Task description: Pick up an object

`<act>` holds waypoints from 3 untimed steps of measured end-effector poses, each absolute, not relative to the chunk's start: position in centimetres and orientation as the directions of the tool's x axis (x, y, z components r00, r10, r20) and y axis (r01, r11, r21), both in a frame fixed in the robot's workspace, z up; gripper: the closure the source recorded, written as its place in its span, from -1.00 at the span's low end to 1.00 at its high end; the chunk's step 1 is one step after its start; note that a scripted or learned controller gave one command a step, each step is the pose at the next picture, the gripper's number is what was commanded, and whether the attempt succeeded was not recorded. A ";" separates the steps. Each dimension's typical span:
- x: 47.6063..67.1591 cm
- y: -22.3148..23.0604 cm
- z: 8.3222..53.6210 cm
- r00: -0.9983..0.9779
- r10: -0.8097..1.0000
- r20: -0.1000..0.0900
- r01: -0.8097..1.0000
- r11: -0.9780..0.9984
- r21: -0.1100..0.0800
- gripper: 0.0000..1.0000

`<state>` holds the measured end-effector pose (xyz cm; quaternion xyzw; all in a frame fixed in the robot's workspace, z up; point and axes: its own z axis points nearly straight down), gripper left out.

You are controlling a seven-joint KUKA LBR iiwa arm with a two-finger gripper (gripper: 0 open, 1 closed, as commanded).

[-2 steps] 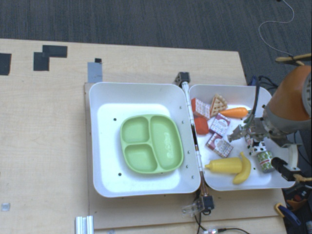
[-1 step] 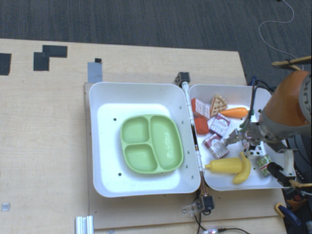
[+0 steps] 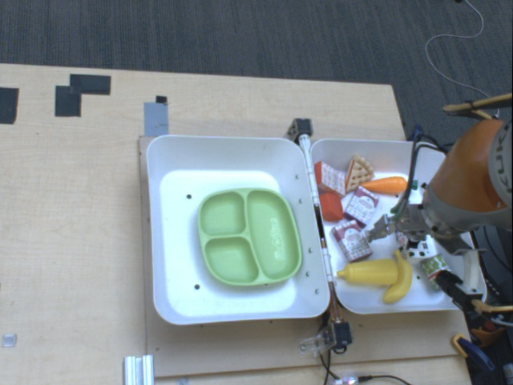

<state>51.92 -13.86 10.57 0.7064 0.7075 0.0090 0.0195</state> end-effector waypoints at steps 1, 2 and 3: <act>51.6 -12.7 10.5 -0.002 1.000 -0.016 0.999 0.003 0.045 -1.00; 51.8 -13.6 11.9 0.006 0.999 -0.035 0.998 -0.004 0.061 1.00; 51.8 -13.5 11.8 0.004 0.999 -0.033 0.998 -0.002 0.059 -1.00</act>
